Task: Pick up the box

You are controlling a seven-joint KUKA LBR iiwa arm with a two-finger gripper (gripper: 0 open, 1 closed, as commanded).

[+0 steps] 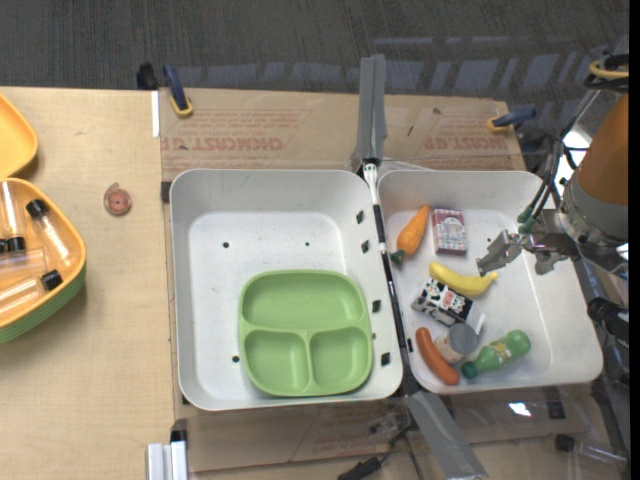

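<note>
A small pink and red box (450,231) lies flat near the back of the right bin (560,363), between a carrot (412,229) and my gripper. A black and white patterned carton (443,301) lies lower down, just below a banana (463,279). My gripper (523,252) hangs over the right side of this bin, to the right of the pink box and apart from it. Its fingers stand open with nothing between them; the left finger (496,256) reaches toward the banana's right end.
A sausage (436,356), a small can (461,340) and a green bottle (495,354) crowd the right bin's front. A green divided plate (305,330) sits in the left bin (200,268). Orange trays with vials (25,258) stand at far left.
</note>
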